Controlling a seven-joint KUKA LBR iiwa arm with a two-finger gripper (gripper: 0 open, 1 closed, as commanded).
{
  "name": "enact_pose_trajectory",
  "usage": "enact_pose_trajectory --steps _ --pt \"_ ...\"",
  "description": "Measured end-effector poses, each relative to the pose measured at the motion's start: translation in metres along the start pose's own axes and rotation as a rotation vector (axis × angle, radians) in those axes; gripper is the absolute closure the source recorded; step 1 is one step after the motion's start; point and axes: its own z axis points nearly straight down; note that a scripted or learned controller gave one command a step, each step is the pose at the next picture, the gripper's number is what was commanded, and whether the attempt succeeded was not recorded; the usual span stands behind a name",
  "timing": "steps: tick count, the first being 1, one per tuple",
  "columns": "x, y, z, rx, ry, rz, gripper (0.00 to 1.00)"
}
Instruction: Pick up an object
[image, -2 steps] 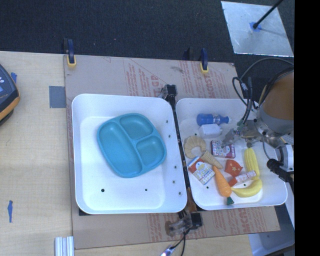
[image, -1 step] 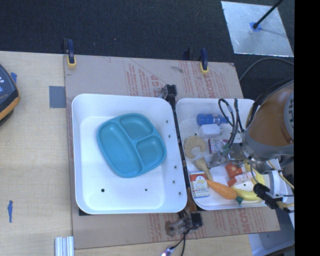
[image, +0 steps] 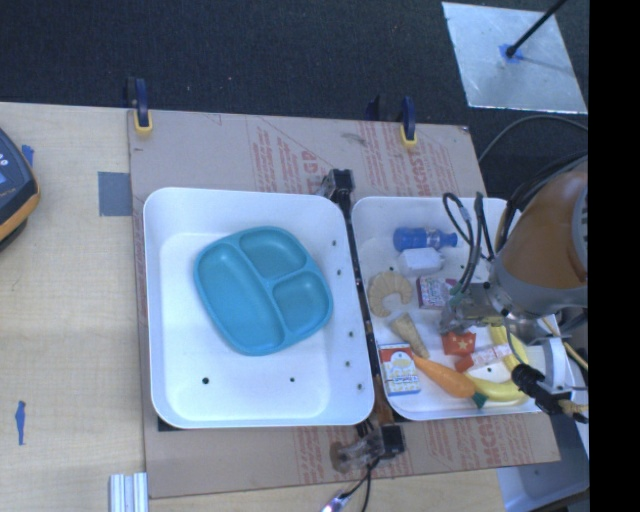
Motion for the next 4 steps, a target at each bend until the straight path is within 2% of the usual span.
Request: enact_pose_trajectory --steps 1,2,3,4 --pt "0.000 0.000 0.000 0.000 0.000 0.000 0.00" --pt "0.028 -0.040 0.010 -0.001 0.003 0.003 0.00" --pt "0.028 -0.040 0.001 0.001 0.002 0.000 1.00" --pt "0.080 0.022 -0.091 -0.002 0.003 0.002 1.00"
